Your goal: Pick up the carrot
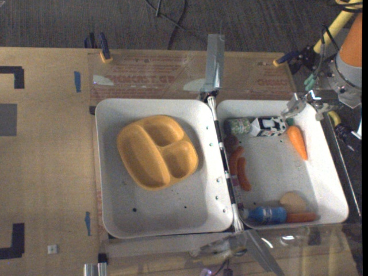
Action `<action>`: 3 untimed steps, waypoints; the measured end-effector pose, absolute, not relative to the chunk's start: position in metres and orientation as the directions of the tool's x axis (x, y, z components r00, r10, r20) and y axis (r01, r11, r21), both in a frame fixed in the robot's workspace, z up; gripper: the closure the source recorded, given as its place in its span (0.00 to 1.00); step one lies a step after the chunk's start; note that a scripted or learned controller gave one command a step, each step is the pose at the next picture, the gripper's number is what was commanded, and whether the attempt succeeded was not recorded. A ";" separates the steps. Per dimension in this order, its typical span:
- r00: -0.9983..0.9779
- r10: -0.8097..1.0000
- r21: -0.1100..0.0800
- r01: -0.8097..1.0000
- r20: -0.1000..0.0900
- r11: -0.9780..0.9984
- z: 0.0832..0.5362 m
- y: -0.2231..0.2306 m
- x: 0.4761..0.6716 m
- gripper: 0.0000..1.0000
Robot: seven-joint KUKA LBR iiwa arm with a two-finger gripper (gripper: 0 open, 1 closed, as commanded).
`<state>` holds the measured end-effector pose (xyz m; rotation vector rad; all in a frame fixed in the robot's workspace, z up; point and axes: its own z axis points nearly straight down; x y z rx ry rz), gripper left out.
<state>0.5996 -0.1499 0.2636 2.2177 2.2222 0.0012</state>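
The orange carrot (296, 141) lies in the right bin (328, 171), near its far right side, with its tip pointing toward the front. My gripper (300, 104) hangs over the bin's far right corner, just behind and above the carrot. It is open, with nothing between its fingers. The arm's orange band is at the view's upper right edge.
A black-and-white carton (267, 125) and a green can (237, 126) lie left of the carrot. Two red sausages (240, 165) lie by the divider. A blue bottle (267, 214), a tan piece (293, 200) and a red-orange item (302, 217) lie at the front. The left bin (115, 206) holds a yellow divided plate (157, 151).
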 end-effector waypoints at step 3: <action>0.124 0.992 0.002 0.992 0.000 -0.124 0.204 -0.160 0.590 1.00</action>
